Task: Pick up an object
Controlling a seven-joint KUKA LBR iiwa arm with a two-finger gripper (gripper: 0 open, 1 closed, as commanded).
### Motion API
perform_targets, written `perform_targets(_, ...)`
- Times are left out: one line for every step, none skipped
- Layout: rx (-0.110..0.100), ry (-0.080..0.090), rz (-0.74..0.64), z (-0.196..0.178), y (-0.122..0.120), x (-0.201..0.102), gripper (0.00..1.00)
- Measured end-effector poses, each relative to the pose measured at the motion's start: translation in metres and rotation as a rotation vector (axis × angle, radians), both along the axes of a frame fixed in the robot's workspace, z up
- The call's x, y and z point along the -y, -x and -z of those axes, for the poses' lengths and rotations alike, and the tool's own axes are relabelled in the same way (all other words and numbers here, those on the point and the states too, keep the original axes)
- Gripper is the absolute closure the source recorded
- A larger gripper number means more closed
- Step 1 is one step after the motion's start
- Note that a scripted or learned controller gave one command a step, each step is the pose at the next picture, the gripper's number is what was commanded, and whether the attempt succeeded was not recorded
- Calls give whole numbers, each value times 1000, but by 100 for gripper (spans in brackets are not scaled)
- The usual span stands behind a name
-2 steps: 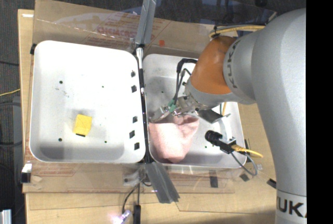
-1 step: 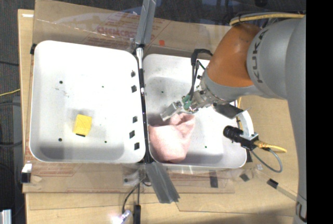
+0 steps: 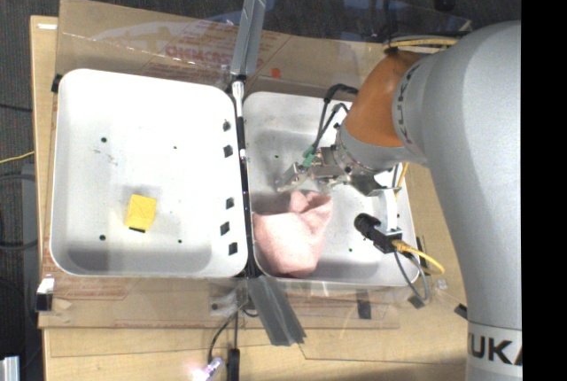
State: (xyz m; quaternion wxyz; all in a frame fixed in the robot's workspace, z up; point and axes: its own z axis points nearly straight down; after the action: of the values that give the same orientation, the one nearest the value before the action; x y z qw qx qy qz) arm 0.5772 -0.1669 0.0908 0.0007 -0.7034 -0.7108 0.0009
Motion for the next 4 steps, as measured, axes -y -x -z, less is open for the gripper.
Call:
perform_targets(-1,-1,-6,-10,0,-1,100)
perform_targets(2,0,102,-144,-17,0,100)
perform_targets(1,1,46,-216,-54,32,100)
perform_targets(-2,-1,-53,-157,-79,0,100)
